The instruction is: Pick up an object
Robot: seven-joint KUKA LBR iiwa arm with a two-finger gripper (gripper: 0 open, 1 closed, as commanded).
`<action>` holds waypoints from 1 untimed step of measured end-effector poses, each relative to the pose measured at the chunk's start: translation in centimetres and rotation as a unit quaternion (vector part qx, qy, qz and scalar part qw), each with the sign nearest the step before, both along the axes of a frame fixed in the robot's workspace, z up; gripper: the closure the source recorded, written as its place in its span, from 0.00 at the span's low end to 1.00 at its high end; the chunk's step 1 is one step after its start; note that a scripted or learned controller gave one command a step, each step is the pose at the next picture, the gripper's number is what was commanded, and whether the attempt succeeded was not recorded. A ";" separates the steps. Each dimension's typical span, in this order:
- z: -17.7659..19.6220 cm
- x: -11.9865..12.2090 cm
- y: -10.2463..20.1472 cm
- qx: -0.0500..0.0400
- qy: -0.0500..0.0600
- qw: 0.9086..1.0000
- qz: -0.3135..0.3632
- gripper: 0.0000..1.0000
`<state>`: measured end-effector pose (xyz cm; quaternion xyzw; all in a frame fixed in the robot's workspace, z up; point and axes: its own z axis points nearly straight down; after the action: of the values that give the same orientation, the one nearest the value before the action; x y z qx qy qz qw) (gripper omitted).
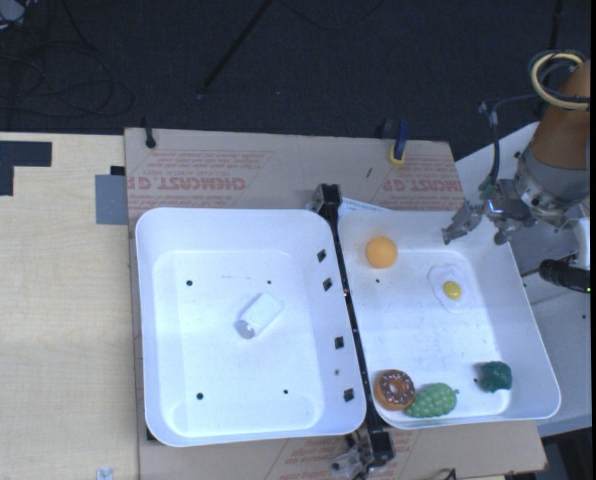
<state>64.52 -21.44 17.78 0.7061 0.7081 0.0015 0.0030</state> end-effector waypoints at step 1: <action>-9.6 -0.3 0.3 0.002 0.007 1.000 0.002 0.00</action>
<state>64.23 -21.16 8.20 0.7048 0.7094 -0.0022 -0.0031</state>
